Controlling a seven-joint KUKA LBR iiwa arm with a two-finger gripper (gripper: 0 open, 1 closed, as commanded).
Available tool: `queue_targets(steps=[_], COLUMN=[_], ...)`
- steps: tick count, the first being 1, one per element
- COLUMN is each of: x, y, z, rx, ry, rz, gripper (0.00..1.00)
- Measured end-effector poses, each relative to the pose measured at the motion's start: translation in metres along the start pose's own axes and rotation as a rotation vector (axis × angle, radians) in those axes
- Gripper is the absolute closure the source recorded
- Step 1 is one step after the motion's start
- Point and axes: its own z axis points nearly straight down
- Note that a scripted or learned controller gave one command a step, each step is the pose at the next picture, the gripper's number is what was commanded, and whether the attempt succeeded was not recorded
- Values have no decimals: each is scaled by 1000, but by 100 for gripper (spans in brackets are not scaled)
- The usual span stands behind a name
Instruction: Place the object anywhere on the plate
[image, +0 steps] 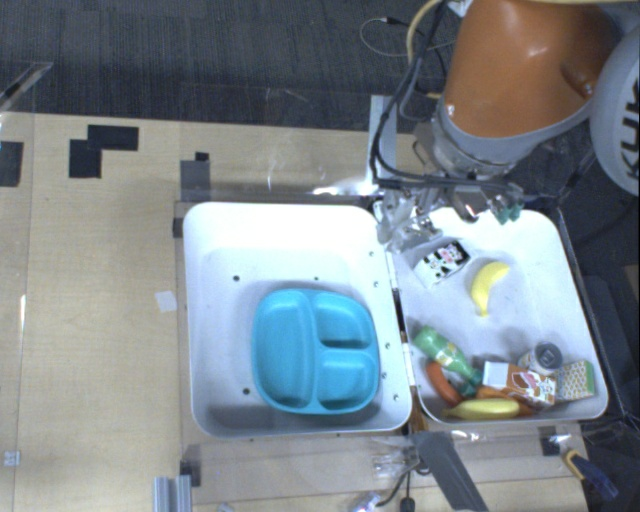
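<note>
Looking down from the fixed overhead camera, I see the grey arm with its orange band (520, 65) reaching in over the far edge of the right-hand shallow white bin (560, 260). Its two-finger gripper (405, 225) hangs low at that bin's far left corner, close to the divider between the bins. I cannot tell from this angle whether it is spread or pressed together, and I see nothing pinched in it.

Just beside the gripper, on the bin floor, lies a small white card-like packet with dark markings (441, 260). A little to its right sits a yellow toy banana (487, 284), lying apart from everything else.

Along the near edge of the same bin I see a cluster: a green bottle-shaped piece (444, 352), an orange carrot-like piece (441, 382), a second yellow banana-shaped piece (484, 408), a small red-and-white carton (532, 387), a round grey cap (547, 355) and a pale green ridged block (575, 378). These touch or overlap one another.

The left-hand white bin (230, 250) holds the blue plastic plate with three compartments (315, 350), lying flat toward the near right part of that bin, well apart from the gripper.
</note>
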Motion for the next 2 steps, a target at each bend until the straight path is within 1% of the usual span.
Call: queue_targets(steps=[1,2], x=[21,44], y=[-13,-68], z=[16,24], rx=[-1,-1], ry=[-1,0], rz=[-585,-895], gripper=[100,100])
